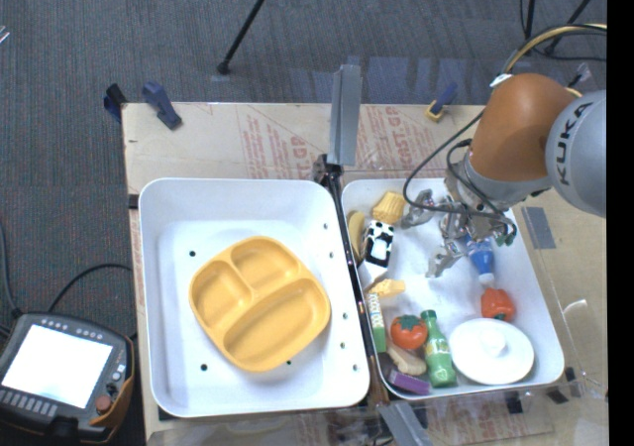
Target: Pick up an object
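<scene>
Two white bins side by side on the bench (198,142). Left bin (163,226): a yellow divided plate (260,302) near its middle. Right bin (540,310): toys crowded along the left wall and front edge — a corn cob (388,205), a black-and-white cow-patterned carton (377,243), a tomato (407,332), a green bottle (436,349), a white round lid (491,351) in the front right corner, a red pepper (497,304) near the right wall. End effector (464,239) low over the middle of the right bin, fingers spread apart, nothing between them. Small blue-and-white bottle (482,262) just beside one finger, toward the right wall.
</scene>
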Robot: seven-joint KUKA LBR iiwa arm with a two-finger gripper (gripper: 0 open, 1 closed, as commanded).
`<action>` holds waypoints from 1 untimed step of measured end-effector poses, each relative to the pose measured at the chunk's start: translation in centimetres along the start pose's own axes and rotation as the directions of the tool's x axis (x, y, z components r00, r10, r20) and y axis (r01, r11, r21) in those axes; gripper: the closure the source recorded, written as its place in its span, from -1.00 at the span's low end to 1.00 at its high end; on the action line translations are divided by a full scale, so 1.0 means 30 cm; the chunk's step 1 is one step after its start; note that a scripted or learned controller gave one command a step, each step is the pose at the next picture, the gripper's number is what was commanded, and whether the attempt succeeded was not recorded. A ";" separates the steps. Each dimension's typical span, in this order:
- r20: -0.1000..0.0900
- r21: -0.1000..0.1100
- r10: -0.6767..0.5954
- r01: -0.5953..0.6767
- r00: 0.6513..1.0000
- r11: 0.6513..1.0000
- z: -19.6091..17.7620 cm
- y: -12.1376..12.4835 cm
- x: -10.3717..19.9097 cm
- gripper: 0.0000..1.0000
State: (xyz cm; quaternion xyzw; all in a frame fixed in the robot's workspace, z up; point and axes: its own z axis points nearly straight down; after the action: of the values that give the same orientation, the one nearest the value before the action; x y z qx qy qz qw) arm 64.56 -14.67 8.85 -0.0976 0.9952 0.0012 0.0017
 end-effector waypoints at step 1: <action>0.001 0.002 0.029 -0.029 1.000 1.000 -0.001 -0.208 0.091 -1.00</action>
State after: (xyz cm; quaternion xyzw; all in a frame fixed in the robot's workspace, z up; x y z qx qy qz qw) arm 63.10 -21.32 8.86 -0.0833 0.9965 0.0001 0.0021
